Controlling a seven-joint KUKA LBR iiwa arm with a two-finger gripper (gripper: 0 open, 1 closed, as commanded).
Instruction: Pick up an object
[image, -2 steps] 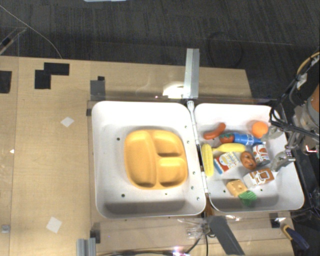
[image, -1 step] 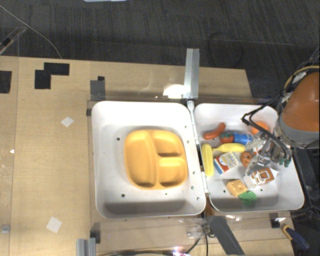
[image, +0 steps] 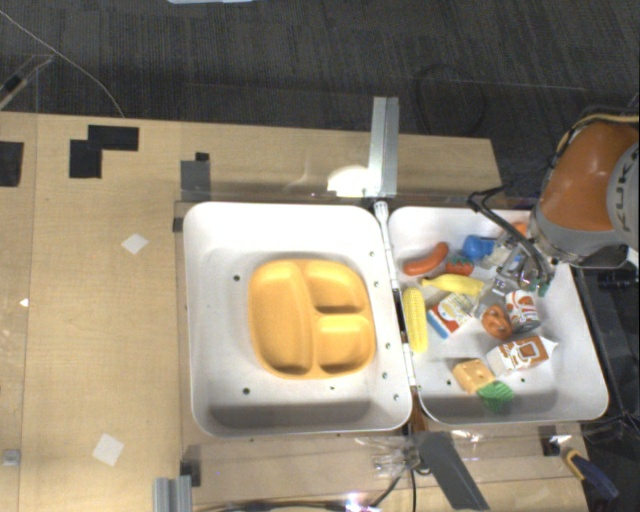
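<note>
While we hover our fingers (image: 518, 268) over the right-hand white bin (image: 590, 385), whether they gape or grip anything we cannot tell. Just below them lies a small red-and-white carton (image: 521, 310): light, stiff, probably slick; we'd pinch its flat sides.

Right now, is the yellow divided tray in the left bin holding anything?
Empty. The yellow divided tray lies flat in the left bin, its three compartments showing only bare yellow; the toy food lies in the right bin.

No text, brand, number or sign can be read anywhere; the small white-and-orange cartons (image: 522, 352) near the right bin's (image: 590, 400) front right corner carry printing too blurred to make out.
</note>
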